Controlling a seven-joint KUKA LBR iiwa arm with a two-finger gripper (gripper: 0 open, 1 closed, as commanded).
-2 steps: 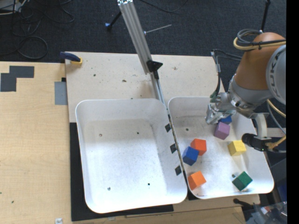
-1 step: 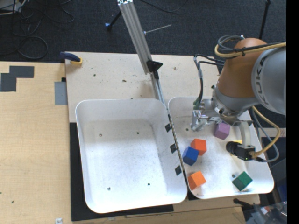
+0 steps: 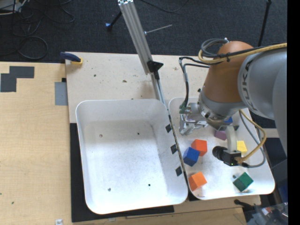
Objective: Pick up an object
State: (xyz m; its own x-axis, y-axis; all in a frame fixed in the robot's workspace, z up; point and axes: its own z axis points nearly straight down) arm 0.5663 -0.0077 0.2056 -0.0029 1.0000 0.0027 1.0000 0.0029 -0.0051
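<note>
The gripper (image 3: 189, 125) is poised low over the right bin (image 3: 262, 184), nothing seen held; its opening cannot be told. The orange cube (image 3: 199, 146) and blue cube (image 3: 191, 156) lie just beside; one should be centred before closing
</note>
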